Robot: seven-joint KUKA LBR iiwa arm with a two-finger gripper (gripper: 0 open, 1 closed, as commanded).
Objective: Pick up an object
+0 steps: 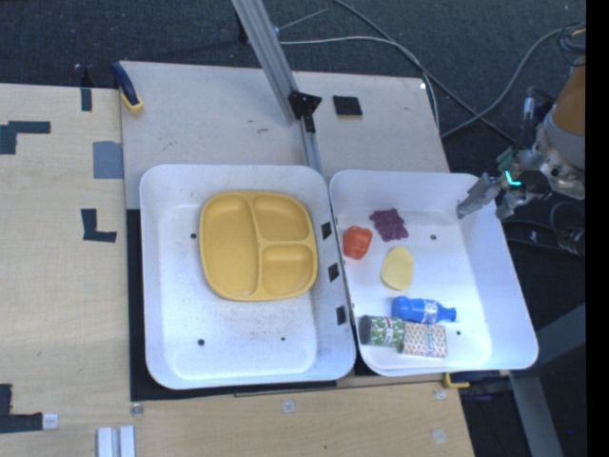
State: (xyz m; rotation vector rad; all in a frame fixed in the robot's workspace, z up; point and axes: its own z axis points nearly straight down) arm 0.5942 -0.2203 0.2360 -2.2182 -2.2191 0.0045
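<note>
Near the right bin's (pixel 495 284) front edge, a small blue plastic bottle (pixel 422 309) looks light, rigid, slippery, best gripped mid-body; gripper (pixel 479 196) finger state cannot be told.

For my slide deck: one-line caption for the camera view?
Claw poised at the right bin's far corner; yellow tray fills the left bin.

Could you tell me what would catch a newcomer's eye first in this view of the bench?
The yellow divided plate stands out most, lying alone in the left bin. Next comes the cluster in the right bin: an orange-red item, a purple item, a pale yellow piece, a blue bottle and a patterned packet along the near side. The gripper hovers at that bin's far right rim.
</note>
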